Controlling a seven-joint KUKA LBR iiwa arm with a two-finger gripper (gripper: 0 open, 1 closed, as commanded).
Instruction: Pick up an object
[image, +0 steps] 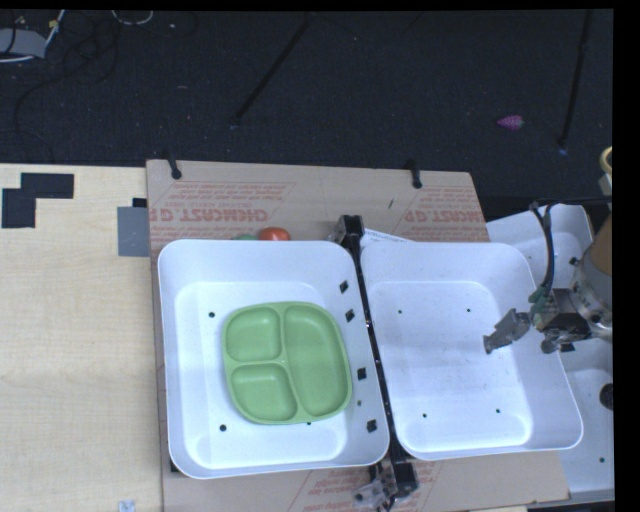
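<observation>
Two shallow white bins sit side by side on a brown cardboard sheet (320, 205) printed with reversed red lettering, the sheet itself lying on a pale wood bench (70, 340). Left bin (185, 290) holds a light green divided plate (287, 361), three compartments, lying flat near the bin's middle and slightly toward its near side, turned a little off square with the bin walls. A small red-orange object (274, 235), with a bit of green beside it, shows just behind the far rim of the left bin, outside it, resting on the cardboard; too small to say what it is. Black clips run along the seam between the two bins. Right bin (450, 400) shows bare white floor with a few small dark dots. The gripper (522, 332) comes in from the right over the right bin's right-hand rim, low above the floor near that wall, well apart from the green plate. One dark grey finger (504, 333) points left into the bin; nothing visible is caught by it. Whether the hand is spread or closed cannot be told from this angle, since the second finger is not clearly made out. Cables loop above the wrist. Dark floor with stray cables lies beyond the bench
</observation>
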